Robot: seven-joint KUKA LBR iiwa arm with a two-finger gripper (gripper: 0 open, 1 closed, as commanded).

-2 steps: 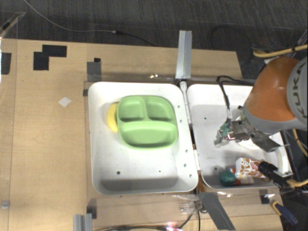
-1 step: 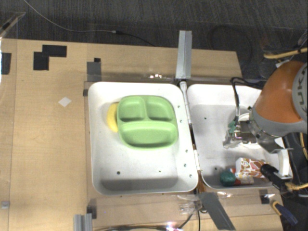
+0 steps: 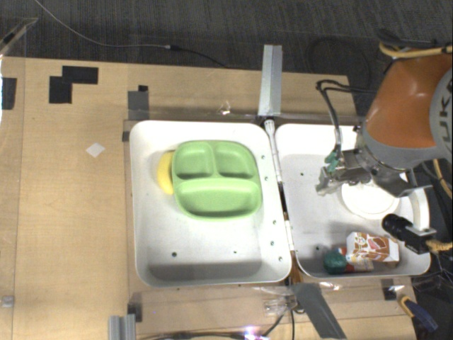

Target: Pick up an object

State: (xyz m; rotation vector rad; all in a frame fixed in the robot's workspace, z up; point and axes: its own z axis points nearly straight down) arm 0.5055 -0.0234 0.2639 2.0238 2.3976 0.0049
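From the overhead camera, the arm (image 3: pixel 410 112) reaches in from the right and its gripper (image 3: pixel 338 174) hangs over the upper middle of the right bin (image 3: pixel 306 211); whether it is spread or closed I cannot tell, since the wrist body covers most of it, and nothing is visibly held. Just beside the gripper, toward four o'clock, a white round lid-like disc (image 3: pixel 368 200) lies flat on the bin floor, partly under the wrist. Farther off, at about five o'clock from the gripper and near the bin's lower edge, lies a small carton (image 3: pixel 374 249) with its long axis running roughly three to nine o'clock, and touching or nearly touching its nine o'clock end sits a small green object (image 3: pixel 335 262). In the left bin (image 3: pixel 205 261), well apart toward nine o'clock, a green divided tray (image 3: pixel 216 178) rests with a yellow object (image 3: pixel 164 174) tucked at its nine o'clock side, partly hidden beneath it. The nearest candidates are judged to be those in the right bin: for the carton the gripper would need to travel down-frame toward five o'clock and close across its short side, keeping clear of the green object alongside.
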